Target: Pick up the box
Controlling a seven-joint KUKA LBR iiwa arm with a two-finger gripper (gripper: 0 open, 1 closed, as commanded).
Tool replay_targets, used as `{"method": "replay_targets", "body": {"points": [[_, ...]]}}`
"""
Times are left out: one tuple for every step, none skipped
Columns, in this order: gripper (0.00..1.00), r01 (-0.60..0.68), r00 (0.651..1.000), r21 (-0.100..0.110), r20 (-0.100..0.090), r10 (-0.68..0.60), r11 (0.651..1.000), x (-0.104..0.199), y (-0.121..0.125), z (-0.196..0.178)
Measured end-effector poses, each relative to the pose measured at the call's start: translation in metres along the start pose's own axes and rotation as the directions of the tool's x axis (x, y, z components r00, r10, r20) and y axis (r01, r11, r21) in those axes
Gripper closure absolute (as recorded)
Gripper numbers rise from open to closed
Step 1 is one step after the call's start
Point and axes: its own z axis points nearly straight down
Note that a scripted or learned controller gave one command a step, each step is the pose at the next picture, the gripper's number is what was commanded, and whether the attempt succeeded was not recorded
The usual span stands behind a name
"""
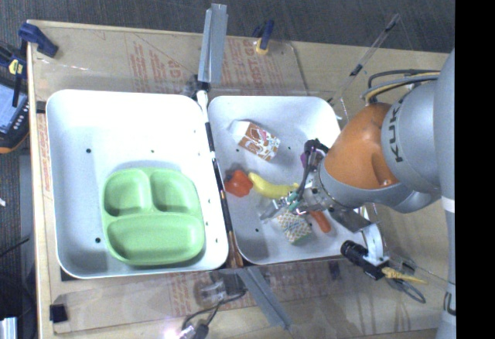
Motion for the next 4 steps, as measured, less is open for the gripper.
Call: {"method": "replay_targets", "body": {"points": [[1.0,0.006,1.0,0.0,0.002,-0.006,1.0,-0.001,0.001,-0.01],[0.0,0.008,1.0,0.0,0.002,-0.008,1.0,-0.001,0.001,-0.01],[0.0,0.015,1.0,0.009,-0.007,-0.015,1.0,-0.008,-0.004,0.005],[1.0,0.021,1.0,0.011,-0.007,-0.021,1.0,-0.008,-0.004,-0.005]]}}
